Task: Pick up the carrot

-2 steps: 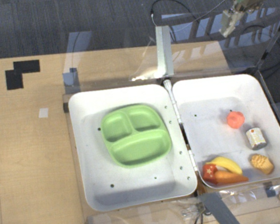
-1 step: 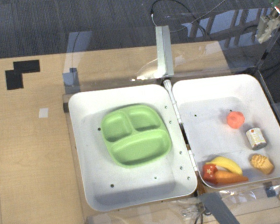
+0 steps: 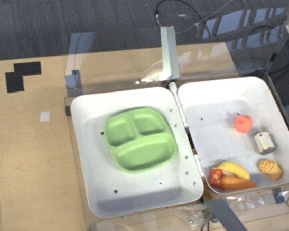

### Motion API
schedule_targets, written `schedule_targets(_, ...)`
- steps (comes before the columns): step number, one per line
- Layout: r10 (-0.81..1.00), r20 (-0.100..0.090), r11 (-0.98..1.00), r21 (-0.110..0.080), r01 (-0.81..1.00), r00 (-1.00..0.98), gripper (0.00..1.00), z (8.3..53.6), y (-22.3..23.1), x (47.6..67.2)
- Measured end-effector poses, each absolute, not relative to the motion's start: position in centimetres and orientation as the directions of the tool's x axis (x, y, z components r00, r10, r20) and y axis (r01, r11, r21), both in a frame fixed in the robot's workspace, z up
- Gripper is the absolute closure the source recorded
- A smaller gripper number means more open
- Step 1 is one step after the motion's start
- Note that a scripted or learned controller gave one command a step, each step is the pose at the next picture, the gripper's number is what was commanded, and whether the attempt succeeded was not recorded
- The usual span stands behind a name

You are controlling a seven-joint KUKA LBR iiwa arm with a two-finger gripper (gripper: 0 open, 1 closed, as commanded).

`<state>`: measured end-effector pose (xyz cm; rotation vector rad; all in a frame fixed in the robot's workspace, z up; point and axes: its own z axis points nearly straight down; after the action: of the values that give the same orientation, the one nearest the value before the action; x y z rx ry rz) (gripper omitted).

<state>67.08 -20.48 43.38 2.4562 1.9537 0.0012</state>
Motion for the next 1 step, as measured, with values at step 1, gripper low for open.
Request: schedule_targets(1,0.976,-0.003,-0.217,0.005,0.976,0.217,1.0,44.32,-20.3,67.34)
